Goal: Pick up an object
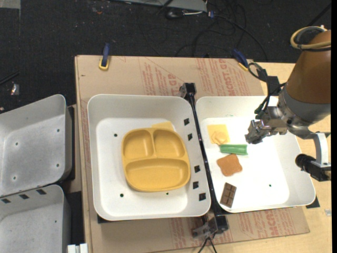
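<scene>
The gripper (256,132) hangs over the right bin (295,191), just beside the green piece (234,149) (whether its jaws stand apart or together, I cannot tell). That green piece, lying mid-bin toward the left wall, looks light, stiff and slick; its long flanks seem the best hold. Near it lie one yellow slice (218,134), one orange-brown piece (229,165) and one brown bar (228,194). The left bin (105,194) carries one yellow divided plate (156,159).
</scene>
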You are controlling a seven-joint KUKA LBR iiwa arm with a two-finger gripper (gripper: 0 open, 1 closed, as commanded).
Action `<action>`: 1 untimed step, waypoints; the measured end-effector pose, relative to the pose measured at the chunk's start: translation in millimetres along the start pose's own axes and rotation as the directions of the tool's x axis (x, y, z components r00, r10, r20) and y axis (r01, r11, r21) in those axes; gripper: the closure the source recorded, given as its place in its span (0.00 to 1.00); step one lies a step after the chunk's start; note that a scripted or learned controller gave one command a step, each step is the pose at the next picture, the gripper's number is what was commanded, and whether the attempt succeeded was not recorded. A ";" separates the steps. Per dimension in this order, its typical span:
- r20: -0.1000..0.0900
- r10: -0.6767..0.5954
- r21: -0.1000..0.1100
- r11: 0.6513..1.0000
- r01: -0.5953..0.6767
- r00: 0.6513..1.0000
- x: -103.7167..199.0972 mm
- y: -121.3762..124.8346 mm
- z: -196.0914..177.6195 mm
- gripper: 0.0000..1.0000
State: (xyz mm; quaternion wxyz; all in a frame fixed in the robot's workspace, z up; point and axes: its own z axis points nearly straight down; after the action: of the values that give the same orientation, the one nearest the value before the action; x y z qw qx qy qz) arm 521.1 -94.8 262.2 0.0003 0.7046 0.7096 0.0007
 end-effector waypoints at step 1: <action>0.000 0.000 0.002 1.000 0.000 1.000 51.4 17.5 16.6 1.00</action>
State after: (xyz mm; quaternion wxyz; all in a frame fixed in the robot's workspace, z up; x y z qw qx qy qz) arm 538.3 -43.3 245.6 -0.0005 0.7046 0.7096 -0.0002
